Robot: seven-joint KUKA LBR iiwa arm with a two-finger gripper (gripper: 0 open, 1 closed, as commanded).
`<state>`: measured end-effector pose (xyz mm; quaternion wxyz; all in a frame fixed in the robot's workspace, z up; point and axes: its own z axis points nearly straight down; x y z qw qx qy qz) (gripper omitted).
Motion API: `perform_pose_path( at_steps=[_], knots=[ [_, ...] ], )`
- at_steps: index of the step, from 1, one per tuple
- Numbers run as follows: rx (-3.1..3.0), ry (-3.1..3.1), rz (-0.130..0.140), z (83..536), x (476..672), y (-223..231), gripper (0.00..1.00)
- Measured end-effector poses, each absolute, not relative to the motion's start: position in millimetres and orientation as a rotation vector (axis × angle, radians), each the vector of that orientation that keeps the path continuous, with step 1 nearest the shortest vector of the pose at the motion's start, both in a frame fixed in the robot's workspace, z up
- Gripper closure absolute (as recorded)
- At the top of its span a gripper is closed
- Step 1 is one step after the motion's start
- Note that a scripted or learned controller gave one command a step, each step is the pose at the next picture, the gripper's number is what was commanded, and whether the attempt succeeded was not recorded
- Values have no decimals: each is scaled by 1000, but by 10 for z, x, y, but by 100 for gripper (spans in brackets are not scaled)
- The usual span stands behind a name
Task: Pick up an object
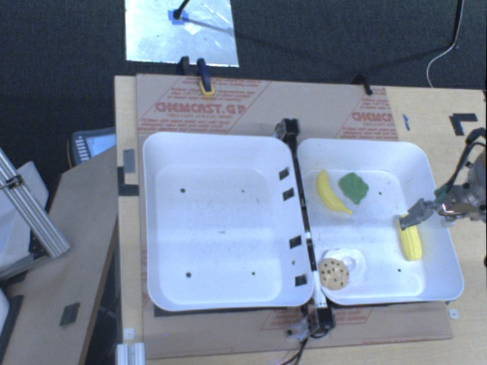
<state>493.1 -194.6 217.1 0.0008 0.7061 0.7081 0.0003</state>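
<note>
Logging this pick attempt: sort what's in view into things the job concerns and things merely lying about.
Job:
gripper, at the right bin's right side
corn cob, just beside it
banana
green toy
cookie

Lying about:
left bin
cardboard sheet
foil square
yellow clamp

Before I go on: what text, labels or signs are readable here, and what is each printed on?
"CHEMCAST. G P": red print on the brown sheet under the bins, behind the left bin; last letters uncertain.
"CHEMCAST": same print, repeated behind the right bin, running slantwise and partly cut off.
Black marks on the bench at far right: shapes, not legible text.
</note>
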Motion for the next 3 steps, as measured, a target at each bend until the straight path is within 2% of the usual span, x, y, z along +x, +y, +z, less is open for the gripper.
perform_pose_path(
  at_steps=[1, 2, 3],
  knots=[
    [2211, 2225, 4, 2282, 4942, -1948, 100],
    [2222, 2239, -5, 960, 4839, -1367, 100],
    [2201, 2217, 18, 2684, 5095, -1330, 100]
  ],
)
